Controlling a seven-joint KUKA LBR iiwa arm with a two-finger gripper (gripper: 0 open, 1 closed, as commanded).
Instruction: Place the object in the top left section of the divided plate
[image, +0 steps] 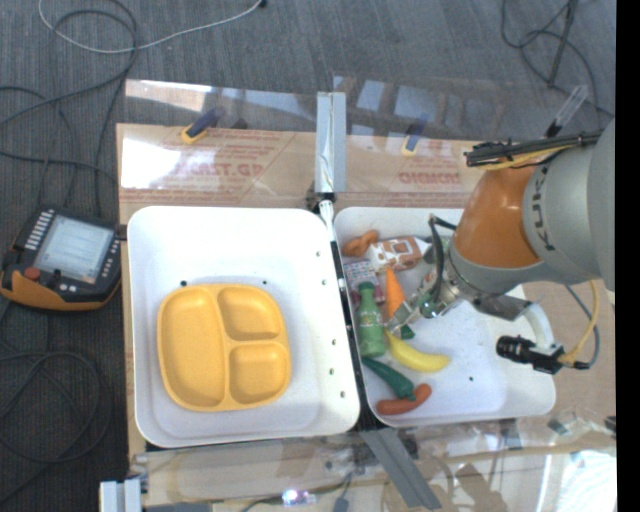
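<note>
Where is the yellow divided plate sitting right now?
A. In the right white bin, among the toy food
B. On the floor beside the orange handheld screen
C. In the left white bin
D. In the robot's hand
C: the yellow divided plate lies flat in the left white bin.

You have open room across the left bin (150, 400): only the yellow divided plate (224, 346) lies there, white floor bare on every side. The right bin (480, 400) is crowded along its left wall by toy food (385, 330); its right floor lies open.
</note>
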